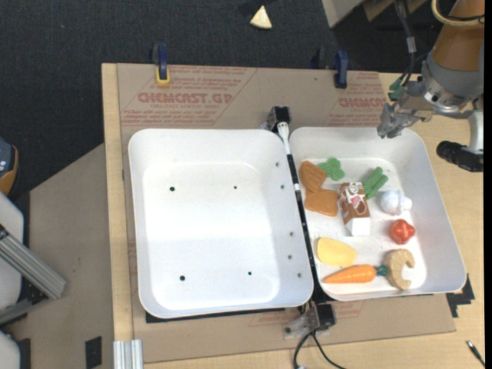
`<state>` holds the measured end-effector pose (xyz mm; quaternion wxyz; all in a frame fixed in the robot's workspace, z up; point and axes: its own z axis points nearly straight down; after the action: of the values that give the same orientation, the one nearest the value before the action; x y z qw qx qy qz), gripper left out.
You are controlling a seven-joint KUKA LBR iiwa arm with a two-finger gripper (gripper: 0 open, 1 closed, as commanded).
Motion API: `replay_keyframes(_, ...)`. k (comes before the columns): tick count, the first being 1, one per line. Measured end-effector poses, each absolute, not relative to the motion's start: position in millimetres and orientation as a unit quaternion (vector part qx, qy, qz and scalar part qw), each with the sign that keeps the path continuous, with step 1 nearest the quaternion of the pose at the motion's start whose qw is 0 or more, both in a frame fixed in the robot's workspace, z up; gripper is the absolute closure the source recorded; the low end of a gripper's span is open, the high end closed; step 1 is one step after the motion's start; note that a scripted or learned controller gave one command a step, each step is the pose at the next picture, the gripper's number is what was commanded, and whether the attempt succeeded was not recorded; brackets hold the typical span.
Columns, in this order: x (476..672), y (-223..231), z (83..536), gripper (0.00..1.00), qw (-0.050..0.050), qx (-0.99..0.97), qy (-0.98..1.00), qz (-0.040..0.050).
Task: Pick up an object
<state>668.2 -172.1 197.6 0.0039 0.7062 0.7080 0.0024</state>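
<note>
Partly blurred, pincer (390, 126) hovers at right bin's (438, 198) far rim

We count two white bins (207, 148) on counter (123, 114). In right bin: two brown bread-like pieces (317, 191), two green items (374, 181), one carrot (350, 275), one tomato (401, 231), one yellow piece (335, 251), one small carton (354, 207), possibly one white ball (391, 201), one tan piece (400, 267).

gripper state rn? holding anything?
Gripper: cannot tell open or closed; nothing visibly held, above the far rim of the right bin.
</note>
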Motion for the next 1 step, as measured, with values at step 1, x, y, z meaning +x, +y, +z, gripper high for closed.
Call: replay_keyframes(1,623.7,-192.4,168.2,1.0,-0.002,0.708,0.706,-0.0018)
